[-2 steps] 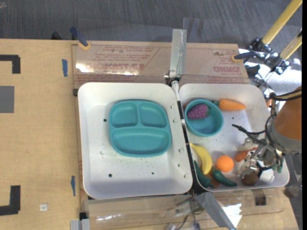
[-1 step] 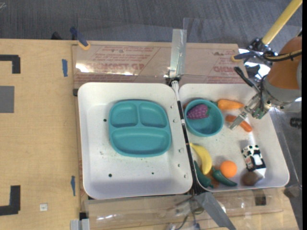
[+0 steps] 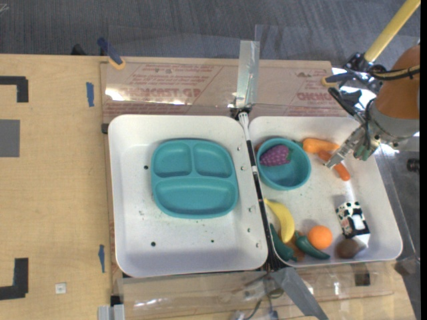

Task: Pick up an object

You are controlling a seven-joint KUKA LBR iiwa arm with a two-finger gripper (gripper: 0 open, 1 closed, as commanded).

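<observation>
Orange carrot (image 3: 319, 147): lies at about 1 o'clock in the right bin (image 3: 380, 199), just beside the teal bowl (image 3: 287, 169), with a smaller orange piece (image 3: 342, 172) close by at its 4 o'clock.
Gripper (image 3: 339, 156): mine, low over the carrot's right end; whether my fingers are parted or closed, and whether they have hold of anything, I cannot tell.
Bowl contents: purple grapes (image 3: 275, 155).
Bottom of right bin: yellow banana (image 3: 283, 219), green vegetable (image 3: 308, 244), orange fruit (image 3: 321, 236), brown fruit (image 3: 347, 248), black-and-white toy cow (image 3: 351, 219), from 7 to 5 o'clock.
Left bin (image 3: 130, 199): teal divided plate (image 3: 195, 177) at its centre.
Arm (image 3: 400, 92): mine, entering from 2 o'clock.
</observation>
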